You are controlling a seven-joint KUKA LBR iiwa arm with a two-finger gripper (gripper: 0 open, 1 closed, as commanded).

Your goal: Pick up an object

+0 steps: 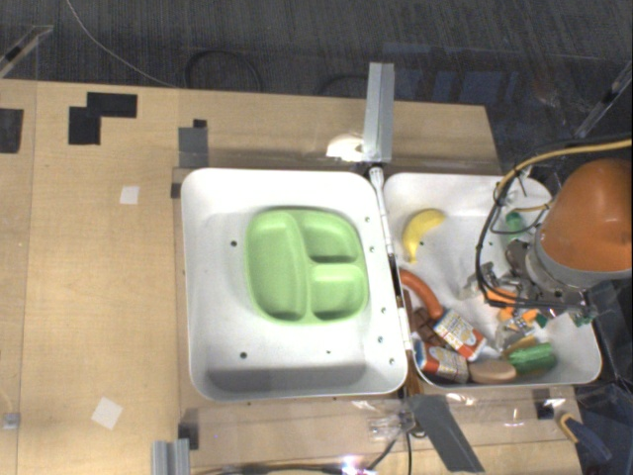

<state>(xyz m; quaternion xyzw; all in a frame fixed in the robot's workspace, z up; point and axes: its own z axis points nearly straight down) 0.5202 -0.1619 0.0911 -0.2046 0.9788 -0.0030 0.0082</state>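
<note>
The right bin (457,194) holds a yellow banana (422,230) at its back left. A curved red-orange sausage (419,293) lies along its left wall. Piled in the front are a colourful packet (457,332), a brown oval item (492,371) and a green item (532,357). The arm's orange band (591,218) hangs over the right side of this bin. My gripper (516,310) reaches down beneath the band, just above the front pile and beside a small orange piece (521,317). The arm and its cables hide most of it.
The left bin (198,265) holds a green divided plate (305,263) in its middle. A grey metal post (379,112) stands behind the ridge between the bins. Yellow and black cables (495,228) loop over the right bin's back. Wooden bench lies to the left.
</note>
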